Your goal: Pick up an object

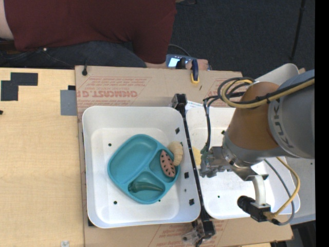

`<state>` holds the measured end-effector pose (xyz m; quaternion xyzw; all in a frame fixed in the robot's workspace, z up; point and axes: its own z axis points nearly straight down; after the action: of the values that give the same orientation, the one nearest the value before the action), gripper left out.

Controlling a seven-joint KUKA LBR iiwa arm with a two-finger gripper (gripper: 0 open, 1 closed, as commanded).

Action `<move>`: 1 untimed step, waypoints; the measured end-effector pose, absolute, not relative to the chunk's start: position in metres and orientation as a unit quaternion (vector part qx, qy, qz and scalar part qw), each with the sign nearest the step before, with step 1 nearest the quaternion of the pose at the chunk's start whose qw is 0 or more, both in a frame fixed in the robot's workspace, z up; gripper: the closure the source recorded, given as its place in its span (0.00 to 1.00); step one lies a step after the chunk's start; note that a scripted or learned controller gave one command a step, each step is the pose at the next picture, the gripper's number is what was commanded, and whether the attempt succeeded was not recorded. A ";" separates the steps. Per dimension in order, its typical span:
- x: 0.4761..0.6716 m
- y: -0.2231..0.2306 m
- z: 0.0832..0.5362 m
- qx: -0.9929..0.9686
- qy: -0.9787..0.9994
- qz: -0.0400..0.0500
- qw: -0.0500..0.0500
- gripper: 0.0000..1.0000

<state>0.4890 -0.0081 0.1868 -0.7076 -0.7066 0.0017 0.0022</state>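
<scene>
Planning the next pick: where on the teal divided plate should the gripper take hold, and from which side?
Judging by pose, grip the teal divided plate at its raised left rim, coming straight down from above. It lies flat in the left bin, and that edge is clear of the small items on its right.

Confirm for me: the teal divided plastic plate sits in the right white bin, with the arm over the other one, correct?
Not quite. The camera view shows the teal divided plastic plate in the left white bin; the arm is over the right white bin.
</scene>
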 end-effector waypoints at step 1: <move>0.475 -0.105 0.264 -0.710 -0.704 0.000 -0.003 1.00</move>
<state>0.4750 -0.1049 0.2641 -0.7104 -0.7038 0.0002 -0.0028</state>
